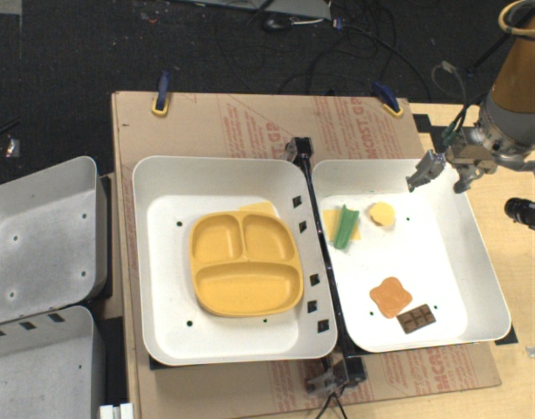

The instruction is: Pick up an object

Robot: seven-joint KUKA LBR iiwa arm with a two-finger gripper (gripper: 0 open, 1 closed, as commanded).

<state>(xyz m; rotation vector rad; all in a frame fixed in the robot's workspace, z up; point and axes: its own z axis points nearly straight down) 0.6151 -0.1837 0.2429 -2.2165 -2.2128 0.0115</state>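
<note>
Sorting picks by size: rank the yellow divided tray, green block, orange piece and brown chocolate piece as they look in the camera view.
1. yellow divided tray
2. orange piece
3. green block, close to the orange piece, so unsure
4. brown chocolate piece

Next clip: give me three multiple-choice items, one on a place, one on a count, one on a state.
1. The yellow divided tray lies in:
A. left bin
B. right bin
C. bare bench

2. Small items in the right bin:
A. two
B. five
C. nine

3. The gripper is:
A. clamped on the tray
B. holding nothing, over the right bin's far edge
C. pressed on the brown block

Key:
1 A, it fills that bin's floor.
2 B, two yellow pieces, green stick, orange piece, brown block.
3 B, the fingers hold nothing.
</note>
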